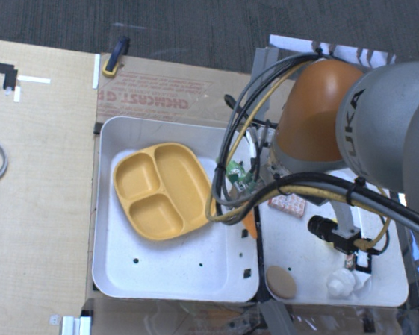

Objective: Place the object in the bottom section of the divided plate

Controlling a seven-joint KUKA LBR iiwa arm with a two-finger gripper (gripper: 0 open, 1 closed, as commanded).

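The yellow divided plate (163, 190) lies tilted in the left bin (160, 274), and all three of its sections have nothing in them. The arm (365, 121) reaches over the wall between the bins; the pincer is hidden under cables (234, 151), so its state I cannot tell. In the right bin (383, 295) lie a pink-dotted block (288, 203), a brown round piece (282, 282) and a white object (343, 283).
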